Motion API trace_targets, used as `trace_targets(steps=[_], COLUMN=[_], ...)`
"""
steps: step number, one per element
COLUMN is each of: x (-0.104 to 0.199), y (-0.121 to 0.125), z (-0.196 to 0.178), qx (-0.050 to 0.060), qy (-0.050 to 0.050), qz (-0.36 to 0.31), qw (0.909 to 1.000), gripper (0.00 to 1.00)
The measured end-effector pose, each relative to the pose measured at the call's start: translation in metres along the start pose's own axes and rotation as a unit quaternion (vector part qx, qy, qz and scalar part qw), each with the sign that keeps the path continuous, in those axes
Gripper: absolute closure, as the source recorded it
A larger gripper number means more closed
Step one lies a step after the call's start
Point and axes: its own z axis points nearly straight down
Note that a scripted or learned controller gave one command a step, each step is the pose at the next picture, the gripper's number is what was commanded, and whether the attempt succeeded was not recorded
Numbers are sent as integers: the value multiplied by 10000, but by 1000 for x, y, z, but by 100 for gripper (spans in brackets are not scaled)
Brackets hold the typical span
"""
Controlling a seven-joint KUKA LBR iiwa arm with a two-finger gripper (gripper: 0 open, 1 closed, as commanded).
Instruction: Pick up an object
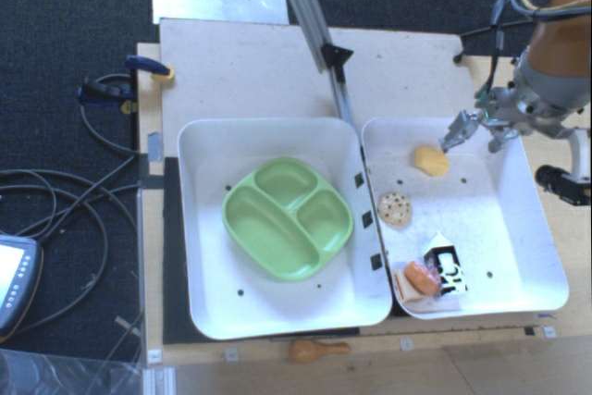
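Note:
My gripper (479, 133) hangs over the far edge of the right bin (518, 227), fingers spread apart with nothing between them. A yellow lumpy object (431, 162) lies just left of and below the left fingertip (455, 136). A round chocolate-chip cookie (395, 209) rests nearer the bin's left wall. In the near left corner sit an orange-pink item (422, 277) and a black-and-white carton (446, 265).
The left bin (213, 291) holds a green divided plate (288, 217). A slanted metal pole (310, 9) crosses the board behind the bins. Cables (65, 199) trail at the left. A tan object (314, 350) lies on the bench in front.

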Motion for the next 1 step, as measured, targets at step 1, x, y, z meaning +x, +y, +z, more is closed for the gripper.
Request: trace_targets(steps=[1], x=[0], y=[0], z=[0], qx=[-1], qy=[0], qz=[2], qw=[10000], gripper=[0])
